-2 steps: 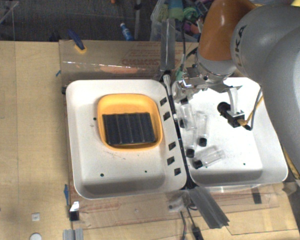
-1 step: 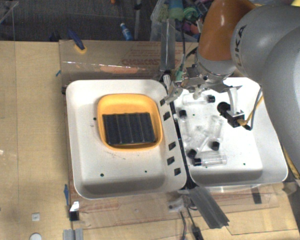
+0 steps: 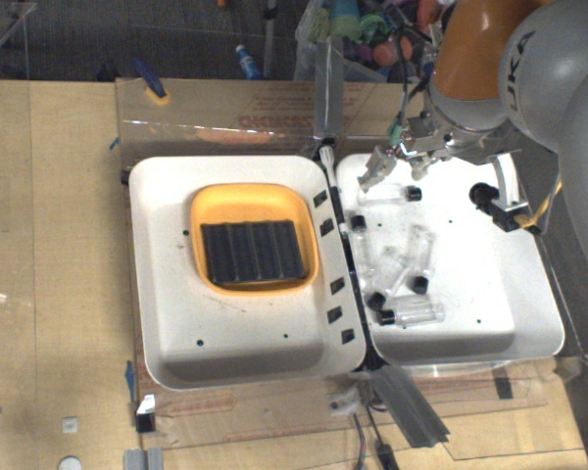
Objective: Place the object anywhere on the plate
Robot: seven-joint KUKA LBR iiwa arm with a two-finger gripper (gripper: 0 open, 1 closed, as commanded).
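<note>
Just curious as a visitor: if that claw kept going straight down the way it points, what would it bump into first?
Probably the bare white floor of the right bin, near its back edge. The gripper hangs above the clear vials, though depth is hard to judge.

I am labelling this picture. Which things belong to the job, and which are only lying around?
Job: plate, clear vials in the right bin, gripper.
Lying around: black ridged block on the plate, colourful items behind the bins.

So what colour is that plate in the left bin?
Orange-yellow plate, with a black ribbed block on it; camera view.
</note>
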